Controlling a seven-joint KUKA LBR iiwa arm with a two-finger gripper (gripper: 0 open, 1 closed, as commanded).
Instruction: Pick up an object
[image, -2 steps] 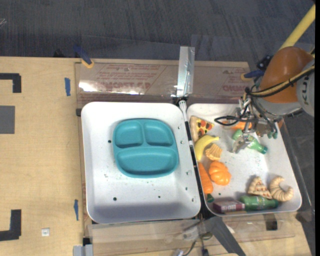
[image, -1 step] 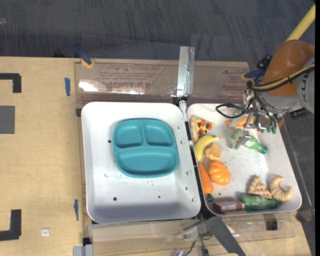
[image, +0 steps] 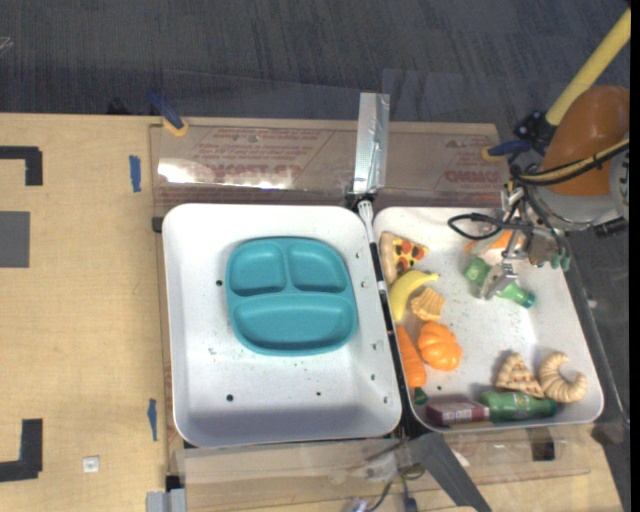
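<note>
My gripper (image: 497, 282) hangs low over the upper right part of the right bin (image: 585, 330), its tip down among small toys. A light green piece (image: 476, 270) lies just left of the tip and a darker green piece (image: 518, 294) just right of it. An orange piece (image: 492, 246) shows behind the wrist. The arm hides how the tip meets these pieces, and nothing is visibly lifted.
The right bin also holds a pizza slice (image: 405, 250), a banana (image: 408, 288), an orange pumpkin (image: 440, 345), a carrot (image: 412, 366), a croissant (image: 566, 376) and a green bottle (image: 516, 405). A teal divided plate (image: 290, 295) lies in the left bin (image: 190, 330).
</note>
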